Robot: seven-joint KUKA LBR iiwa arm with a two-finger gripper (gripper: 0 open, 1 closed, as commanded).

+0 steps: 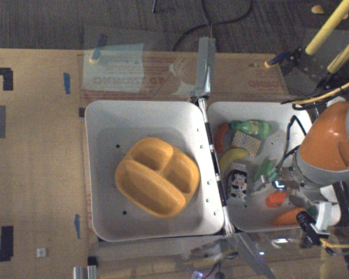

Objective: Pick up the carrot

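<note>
The carrot (288,216), orange and elongated, lies near the front edge of the right bin (244,222). The grey arm with its orange band (330,138) reaches in from the right over that bin. Its gripper (286,185) hangs just behind the carrot, above a small orange-red piece (275,200). Nothing can be seen held in the gripper.
The right bin also holds a green bottle (251,127), a speckled sponge (246,142), a banana (234,156), a red item (221,136), a small milk carton (238,182) and a green item (265,169). A yellow-orange divided plate (157,176) sits in the left bin (99,156).
</note>
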